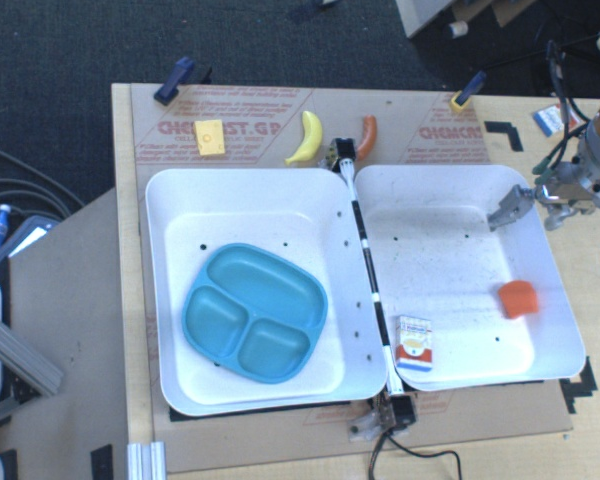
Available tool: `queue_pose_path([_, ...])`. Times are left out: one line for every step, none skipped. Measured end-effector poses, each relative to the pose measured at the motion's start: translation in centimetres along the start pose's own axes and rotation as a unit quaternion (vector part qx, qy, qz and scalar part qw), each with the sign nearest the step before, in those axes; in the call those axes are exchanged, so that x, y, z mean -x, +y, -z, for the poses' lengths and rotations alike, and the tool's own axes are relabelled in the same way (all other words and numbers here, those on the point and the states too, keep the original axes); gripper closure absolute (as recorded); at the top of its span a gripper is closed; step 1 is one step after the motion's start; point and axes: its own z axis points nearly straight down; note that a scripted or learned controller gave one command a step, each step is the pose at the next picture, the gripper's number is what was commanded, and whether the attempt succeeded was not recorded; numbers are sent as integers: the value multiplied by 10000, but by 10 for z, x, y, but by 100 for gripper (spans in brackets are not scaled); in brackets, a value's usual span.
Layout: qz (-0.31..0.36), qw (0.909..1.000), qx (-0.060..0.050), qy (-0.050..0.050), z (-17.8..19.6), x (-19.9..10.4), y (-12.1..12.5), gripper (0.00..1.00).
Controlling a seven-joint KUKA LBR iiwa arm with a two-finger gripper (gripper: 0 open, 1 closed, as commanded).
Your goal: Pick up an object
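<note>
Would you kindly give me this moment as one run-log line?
end effector: over right bin, upper right, nothing held | orange block: right bin | carton: right bin | blue tray: left bin

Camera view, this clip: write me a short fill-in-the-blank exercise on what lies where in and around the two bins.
1. The divided plate in the left bin is ____ in colour.
2. The orange block lies in the ____ bin.
3. The small carton lies at the right bin's ____ edge, close to the divider between the bins.
4. Beyond the bins, on the bench, a ____ banana lies beside a sausage.

Missing words: blue; right; near; yellow
</note>
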Motion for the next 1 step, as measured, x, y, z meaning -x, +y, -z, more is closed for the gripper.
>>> queue_pose_path([-2, 10000, 3, -2, -134, -8, -31, 0])
